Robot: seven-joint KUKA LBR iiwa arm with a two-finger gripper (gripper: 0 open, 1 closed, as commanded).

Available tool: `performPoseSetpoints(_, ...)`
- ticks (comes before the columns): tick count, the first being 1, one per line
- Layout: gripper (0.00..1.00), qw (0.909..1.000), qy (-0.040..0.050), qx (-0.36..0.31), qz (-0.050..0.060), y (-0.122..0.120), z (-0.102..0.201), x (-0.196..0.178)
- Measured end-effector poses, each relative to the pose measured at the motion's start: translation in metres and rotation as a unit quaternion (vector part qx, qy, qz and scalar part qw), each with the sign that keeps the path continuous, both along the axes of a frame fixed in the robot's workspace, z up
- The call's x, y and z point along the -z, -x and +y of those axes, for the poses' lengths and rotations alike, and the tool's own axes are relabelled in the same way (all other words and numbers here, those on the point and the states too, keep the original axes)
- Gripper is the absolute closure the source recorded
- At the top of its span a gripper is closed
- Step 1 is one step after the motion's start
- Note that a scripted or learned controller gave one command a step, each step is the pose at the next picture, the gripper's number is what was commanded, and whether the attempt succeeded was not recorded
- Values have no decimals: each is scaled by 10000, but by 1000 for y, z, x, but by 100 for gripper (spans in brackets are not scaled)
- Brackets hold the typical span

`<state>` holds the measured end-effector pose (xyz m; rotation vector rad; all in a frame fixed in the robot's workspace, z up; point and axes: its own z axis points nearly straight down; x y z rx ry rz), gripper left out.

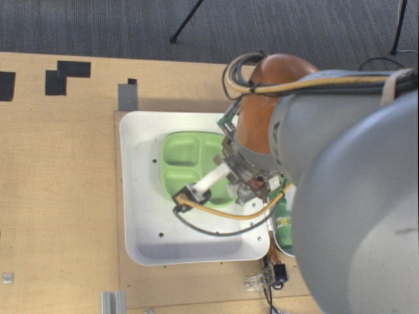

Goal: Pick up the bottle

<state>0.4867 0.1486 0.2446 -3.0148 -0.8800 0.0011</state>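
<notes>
Grey carpet (98,12) is seen across the top of the view, crossed by thin black stand legs (196,8). Below it, a pale wooden bench (59,195) is spread over the rest of the frame and is marked with black patches (65,76) at its upper left. Most of the right half is taken up by the grey arm (357,201), which is reached in from the right, with its orange band (262,110) turned towards the middle of the bench. The left bin (141,227), white and shallow, is set there. A light-green compartment tray (186,156) is laid flat in the upper middle part of that bin. The gripper (245,190) is held low over the right-hand edge of the tray, near the bin's right wall. Whether it is open or closed cannot be told, since its tip is masked by the wrist hardware. The bottle (283,222) is glimpsed only in part. A green body with a pale label is seen squeezed between the arm's edge and the left bin's right wall. It is lying in what appears to be the near-left corner of the right bin (281,248), close to the gripper. A small grey bracket (127,97) is fixed on the bench at the left bin's upper left corner.
</notes>
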Motion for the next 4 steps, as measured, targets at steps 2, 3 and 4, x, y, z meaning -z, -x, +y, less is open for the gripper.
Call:
performPoseSetpoints(2,100,9872,1,-1596,-2,-16,-48,5)
performPoseSetpoints(3,100,9965,-2,-842,-1,0,25,1)
performPoseSetpoints(4,100,9996,-8,-292,-19,-15,87,-124)
